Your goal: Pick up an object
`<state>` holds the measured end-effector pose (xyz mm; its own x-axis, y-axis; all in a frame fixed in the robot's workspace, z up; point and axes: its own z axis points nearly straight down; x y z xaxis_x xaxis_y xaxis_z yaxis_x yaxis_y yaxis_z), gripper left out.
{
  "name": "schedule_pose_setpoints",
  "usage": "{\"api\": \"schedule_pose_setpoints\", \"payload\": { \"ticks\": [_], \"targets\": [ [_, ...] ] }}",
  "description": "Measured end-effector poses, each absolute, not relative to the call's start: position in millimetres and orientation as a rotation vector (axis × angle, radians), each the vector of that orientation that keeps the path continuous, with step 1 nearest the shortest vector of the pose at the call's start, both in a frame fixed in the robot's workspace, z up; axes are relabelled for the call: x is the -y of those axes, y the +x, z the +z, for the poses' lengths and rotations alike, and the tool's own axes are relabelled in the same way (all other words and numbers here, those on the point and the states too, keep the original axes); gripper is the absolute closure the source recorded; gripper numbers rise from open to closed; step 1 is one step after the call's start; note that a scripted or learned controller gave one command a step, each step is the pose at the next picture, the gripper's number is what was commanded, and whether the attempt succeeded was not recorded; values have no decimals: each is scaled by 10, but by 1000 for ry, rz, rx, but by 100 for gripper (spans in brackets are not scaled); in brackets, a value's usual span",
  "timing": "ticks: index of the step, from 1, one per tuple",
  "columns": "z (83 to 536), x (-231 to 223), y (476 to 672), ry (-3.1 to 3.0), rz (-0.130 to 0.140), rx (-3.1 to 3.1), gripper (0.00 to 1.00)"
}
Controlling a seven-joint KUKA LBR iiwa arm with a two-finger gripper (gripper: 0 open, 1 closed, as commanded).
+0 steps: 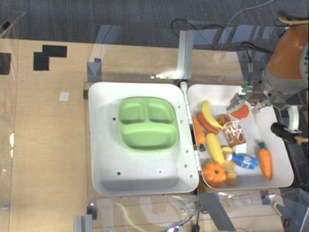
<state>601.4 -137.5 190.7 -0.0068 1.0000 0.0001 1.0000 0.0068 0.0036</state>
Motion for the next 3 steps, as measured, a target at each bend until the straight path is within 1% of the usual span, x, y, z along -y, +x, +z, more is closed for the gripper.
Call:
{"api": "schedule_pose_setpoints", "payload": {
  "ticks": [1,2,3],
  "targets": [
    [898,1591,6022,2012,11,-2398,0],
    [1024,1576,6047,2008,19,-2398,100],
    [1874,673,6695,2148,8,-2285,100]
  ]
}}
